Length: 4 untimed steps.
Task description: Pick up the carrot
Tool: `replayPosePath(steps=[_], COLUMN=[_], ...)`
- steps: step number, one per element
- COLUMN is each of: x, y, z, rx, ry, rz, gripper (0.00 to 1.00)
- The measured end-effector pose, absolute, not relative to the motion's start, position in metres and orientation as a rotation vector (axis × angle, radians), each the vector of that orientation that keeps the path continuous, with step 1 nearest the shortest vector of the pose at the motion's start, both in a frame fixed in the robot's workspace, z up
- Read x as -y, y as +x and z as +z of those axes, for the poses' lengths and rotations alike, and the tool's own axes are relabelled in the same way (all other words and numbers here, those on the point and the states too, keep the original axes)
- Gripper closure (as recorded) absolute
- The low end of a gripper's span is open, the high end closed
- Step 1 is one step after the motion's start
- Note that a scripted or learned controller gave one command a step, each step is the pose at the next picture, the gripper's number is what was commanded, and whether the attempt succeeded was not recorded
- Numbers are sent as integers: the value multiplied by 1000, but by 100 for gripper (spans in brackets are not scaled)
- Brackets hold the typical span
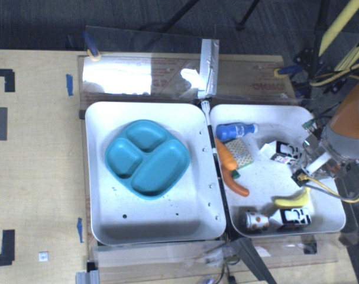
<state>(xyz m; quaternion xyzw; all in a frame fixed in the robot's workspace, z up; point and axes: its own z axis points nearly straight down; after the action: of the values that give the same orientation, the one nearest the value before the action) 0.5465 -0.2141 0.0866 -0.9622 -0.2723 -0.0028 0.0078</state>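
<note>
In the camera view, you'll find the carrot (pixel 231 171) lying along the left wall of the right bin (pixel 333 218), just below the blue bottle (pixel 233 130) and touching a mesh pouch (pixel 241 152). The gripper (pixel 303 173) sits at the frame's right, above the banana (pixel 293 200), well apart from the carrot; you cannot tell its state. The left bin (pixel 102 218) holds a blue divided plate (pixel 147 157).

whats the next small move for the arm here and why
Probably swing the hand left across the right bin toward the carrot. The hand sits at that bin's right edge, apart from the carrot, which lies along the left wall beside the blue bottle and a patterned packet.
</note>
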Motion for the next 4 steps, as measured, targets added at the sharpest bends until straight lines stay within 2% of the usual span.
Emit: replayPosePath(steps=[1,2,3,4], x=[223,215,192,211], y=[583,544,496,570], z=[184,210,159,191], rx=[596,758,994,407], ry=[-3084,-3045,-2977,-3115], rz=[2,6,4,3], gripper=[100,100,100,100])
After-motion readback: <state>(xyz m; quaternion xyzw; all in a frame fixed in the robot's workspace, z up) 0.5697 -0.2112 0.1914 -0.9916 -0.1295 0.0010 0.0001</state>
